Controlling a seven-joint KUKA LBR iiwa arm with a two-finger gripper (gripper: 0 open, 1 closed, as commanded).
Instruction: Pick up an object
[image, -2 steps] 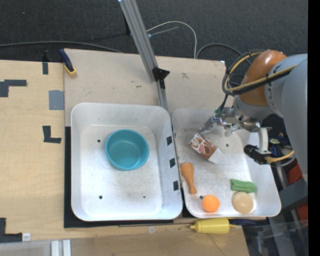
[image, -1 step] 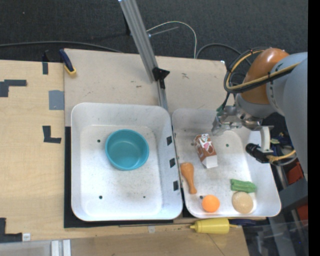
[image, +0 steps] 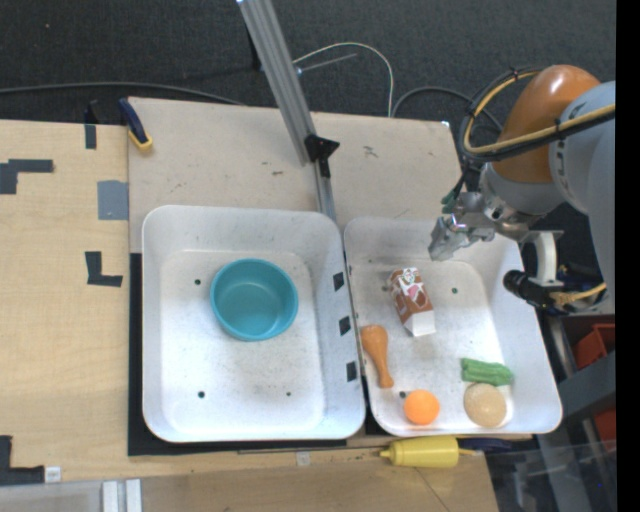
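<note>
2 white bins sit side by side. The left bin (image: 160, 300) holds 1 teal bowl (image: 254, 299), near its centre. The right bin (image: 530, 350) holds 5 things: 1 small carton (image: 411, 300) at centre, 1 orange drumstick toy (image: 377, 354) at 8 o'clock from it, 1 orange ball (image: 421, 407) at 6 o'clock, 1 beige ball (image: 485, 404) at 5 o'clock, and 1 green piece (image: 486, 372) touching that ball's top. The gripper (image: 446, 241) hovers over the bin's far edge, at 1 o'clock from the carton, carrying nothing visible; its opening can't be judged. 1 yellow bottle (image: 425, 452) lies outside, along the near rim.
</note>
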